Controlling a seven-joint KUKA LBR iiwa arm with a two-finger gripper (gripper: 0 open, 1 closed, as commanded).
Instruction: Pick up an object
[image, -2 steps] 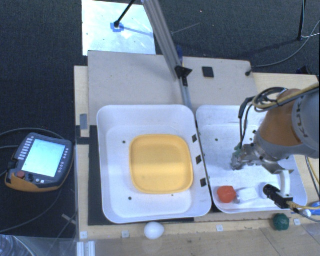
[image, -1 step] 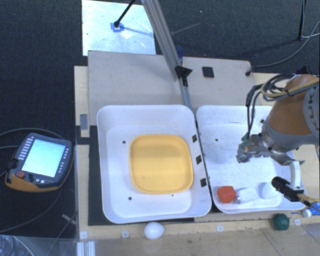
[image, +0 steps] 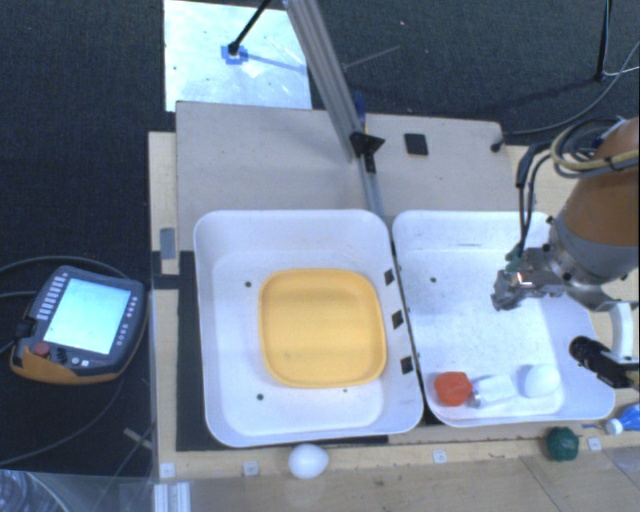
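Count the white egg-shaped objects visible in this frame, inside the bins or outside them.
2. One white egg lies in the right bin, near its front right corner. The other white egg sits on the bench, just in front of the left bin. The arm may hide more.

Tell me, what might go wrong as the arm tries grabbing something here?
The gripper hangs over a bare patch of the right bin, so it may close on nothing. The red object and white ball sit against the bin's near wall, which could block the fingers.
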